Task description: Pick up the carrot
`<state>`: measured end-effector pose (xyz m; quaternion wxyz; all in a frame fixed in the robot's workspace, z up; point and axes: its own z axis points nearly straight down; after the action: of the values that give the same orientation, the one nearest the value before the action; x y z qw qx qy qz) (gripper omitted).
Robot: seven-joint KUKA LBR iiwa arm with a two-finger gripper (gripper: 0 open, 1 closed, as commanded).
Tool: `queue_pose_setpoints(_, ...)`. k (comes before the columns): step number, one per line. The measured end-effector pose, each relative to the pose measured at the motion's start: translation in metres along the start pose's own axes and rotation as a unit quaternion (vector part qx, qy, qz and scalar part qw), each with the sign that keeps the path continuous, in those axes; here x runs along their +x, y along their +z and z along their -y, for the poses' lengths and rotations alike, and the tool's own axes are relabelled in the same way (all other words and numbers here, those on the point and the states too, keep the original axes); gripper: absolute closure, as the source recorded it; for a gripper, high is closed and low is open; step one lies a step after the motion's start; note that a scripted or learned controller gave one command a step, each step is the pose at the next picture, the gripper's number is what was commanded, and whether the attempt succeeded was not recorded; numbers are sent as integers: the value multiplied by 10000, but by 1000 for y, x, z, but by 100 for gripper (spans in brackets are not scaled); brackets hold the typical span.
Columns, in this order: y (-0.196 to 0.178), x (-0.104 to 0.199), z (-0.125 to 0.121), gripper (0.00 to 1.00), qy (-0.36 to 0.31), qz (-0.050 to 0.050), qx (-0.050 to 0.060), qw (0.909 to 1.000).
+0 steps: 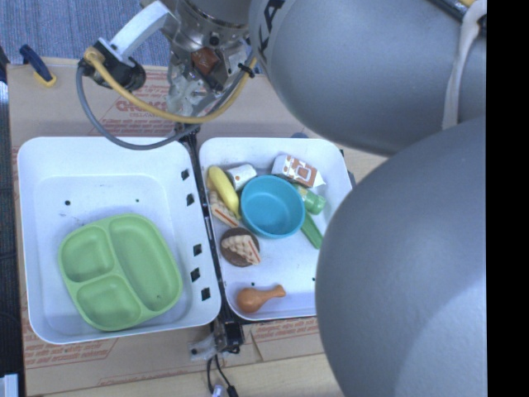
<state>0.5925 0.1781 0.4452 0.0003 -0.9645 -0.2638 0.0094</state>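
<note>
We find the gripper (188,98) raised over the bench beyond the bins' far edge; whether it is open or holding anything, we cannot tell. The carrot (259,298) lies in the right bin (331,151), at its near edge, near the blue bowl (272,206).

A divided plate (120,270) lies in the left bin (33,222); a bowl (272,207) sits in the right bin (331,157).

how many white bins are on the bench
2. The left bin holds a green divided plate; the right bin holds the toy food and a blue bowl. The arm covers part of the right one.
</note>
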Motion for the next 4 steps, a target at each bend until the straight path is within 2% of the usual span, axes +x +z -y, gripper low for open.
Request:
queue_pose_setpoints(1,132,35,27,100,1445,-9,-9,9895)
queue_pose_setpoints(2,129,35,26,0,1456,-42,-8,9893)
queue_pose_setpoints(3,206,-47,76,0,1450,-2,-7,9894)
queue_pose_setpoints(4,231,-107,43,0,1607,-21,14,9870)
